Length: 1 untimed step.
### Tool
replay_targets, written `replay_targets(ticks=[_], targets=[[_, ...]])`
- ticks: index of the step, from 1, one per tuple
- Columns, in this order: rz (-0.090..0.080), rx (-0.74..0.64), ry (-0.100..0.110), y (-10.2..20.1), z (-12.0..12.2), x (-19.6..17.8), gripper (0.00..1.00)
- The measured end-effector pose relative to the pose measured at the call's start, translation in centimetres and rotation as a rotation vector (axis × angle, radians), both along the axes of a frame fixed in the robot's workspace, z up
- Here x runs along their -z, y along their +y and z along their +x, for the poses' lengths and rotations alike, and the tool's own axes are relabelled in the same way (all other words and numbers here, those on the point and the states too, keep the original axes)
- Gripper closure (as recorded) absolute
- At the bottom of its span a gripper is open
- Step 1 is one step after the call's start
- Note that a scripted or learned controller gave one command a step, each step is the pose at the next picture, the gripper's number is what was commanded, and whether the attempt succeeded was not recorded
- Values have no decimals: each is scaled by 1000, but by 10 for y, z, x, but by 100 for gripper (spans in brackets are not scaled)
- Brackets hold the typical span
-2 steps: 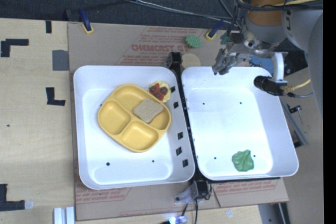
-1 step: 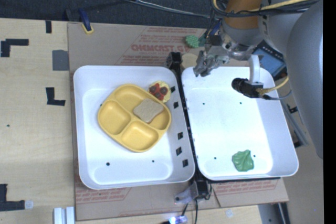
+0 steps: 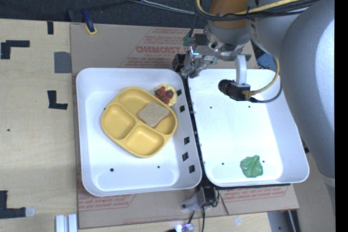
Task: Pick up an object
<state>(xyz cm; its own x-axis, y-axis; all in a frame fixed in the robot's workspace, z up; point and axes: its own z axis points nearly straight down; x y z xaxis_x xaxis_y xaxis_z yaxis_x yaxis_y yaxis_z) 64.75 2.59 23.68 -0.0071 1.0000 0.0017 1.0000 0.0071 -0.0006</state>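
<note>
gripper hangs at the far end of the divider between the bins; whether it grips anything i cannot tell. green object lies well apart, near the right bin's front edge.

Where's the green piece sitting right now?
The green piece lies in the right-hand bin of the camera view, near its front right corner, well apart from the yellow tray in the left bin and from the gripper.
</note>
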Motion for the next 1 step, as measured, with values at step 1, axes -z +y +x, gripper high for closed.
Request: replay_targets(ticks=[1], targets=[[-2,3,2,43,-4,12,100]])
